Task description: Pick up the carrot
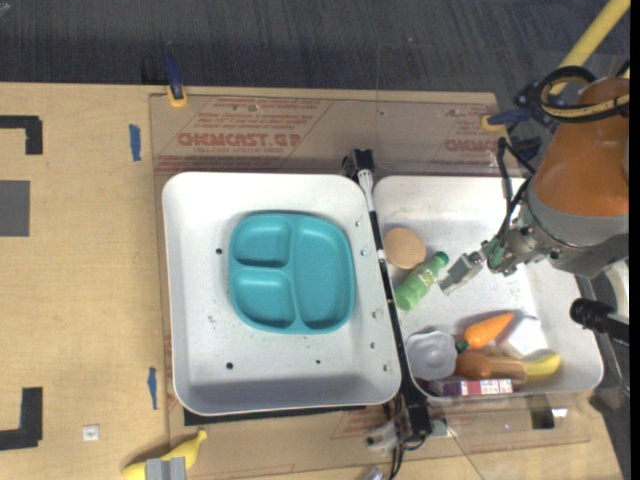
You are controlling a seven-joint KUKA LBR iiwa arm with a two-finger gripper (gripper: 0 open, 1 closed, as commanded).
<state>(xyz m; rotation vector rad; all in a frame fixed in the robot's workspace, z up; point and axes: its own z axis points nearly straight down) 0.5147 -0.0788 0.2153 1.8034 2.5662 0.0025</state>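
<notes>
Arm over the right bin, carrot at the near end

The right bin (pixel 575 363) holds the carrot (pixel 489 329) beside a banana (pixel 541 367); the gripper (pixel 463 270) hovers above, near a green bottle (pixel 419 281); I cannot tell the state of its fingers.

This is a robotics lab set up for testing. A plywood desk (pixel 80 268) carries printed cardboard sheeting (pixel 300 133), black corner markers (pixel 28 133) and blue tape strips (pixel 134 142). Two shallow white bins (pixel 190 298) sit clamped side by side, one holding a teal divided plate (pixel 292 272), the other toy food. A grey and orange industrial arm (pixel 585 183) with loose cabling reaches in over dark carpet (pixel 300 18).
</notes>
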